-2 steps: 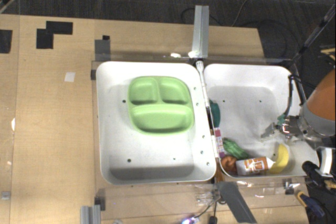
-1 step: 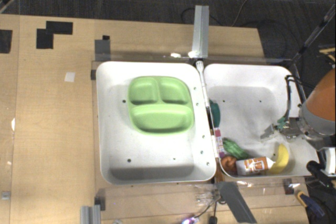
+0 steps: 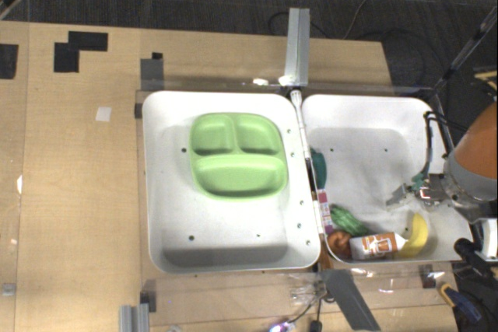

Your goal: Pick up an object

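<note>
The pincer point(image 3: 406, 197) is seen at 3 o'clock in the right bin point(image 3: 366, 120), apparently spread and unloaded. The banana point(image 3: 419, 235), at 5 o'clock, should be approached vertically and straddled crosswise.

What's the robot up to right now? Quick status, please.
Hand low in right white bin, nothing seen held. Yellow banana just below it. White bottle crowds banana.

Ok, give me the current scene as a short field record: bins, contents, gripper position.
left bin: holds a green divided plate
right bin: banana, white bottle and green item clustered at its near edge
gripper: over right bin, just above the banana, nothing visibly between its fingers
finger state: cannot tell
</note>
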